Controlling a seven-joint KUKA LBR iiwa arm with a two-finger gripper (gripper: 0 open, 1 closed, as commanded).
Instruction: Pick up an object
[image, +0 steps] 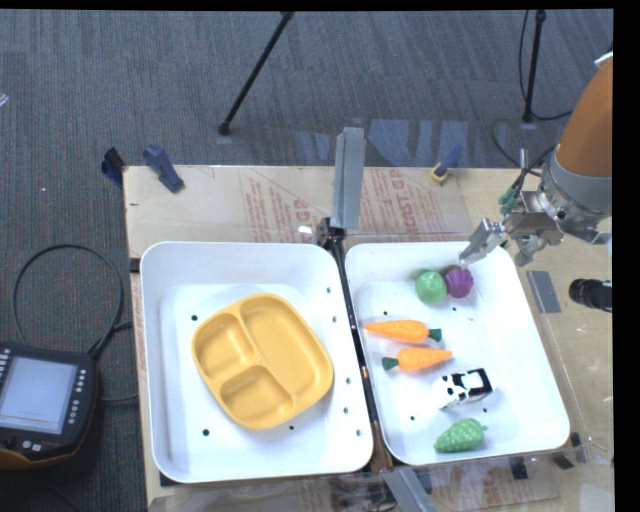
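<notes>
The right bin (535, 340) holds a green ball (431, 287) touching a purple ball (459, 282), two orange carrots (400, 329) (420, 358), a black-and-white toy cow (466, 387) and a green grape bunch (460, 436). My gripper (497, 250) hangs over the bin's far right corner, just up and right of the purple ball. Its fingers are spread open, and nothing sits between them. One fingertip (470, 252) points toward the purple ball.
A yellow divided plate (262, 358) lies in the left bin (160, 300). A metal post (349, 185) stands behind the gap between the bins. A teach pendant (40, 395) sits off the bench at left. Blue clamps (160, 168) and a yellow clip (440, 173) lie along the back edge.
</notes>
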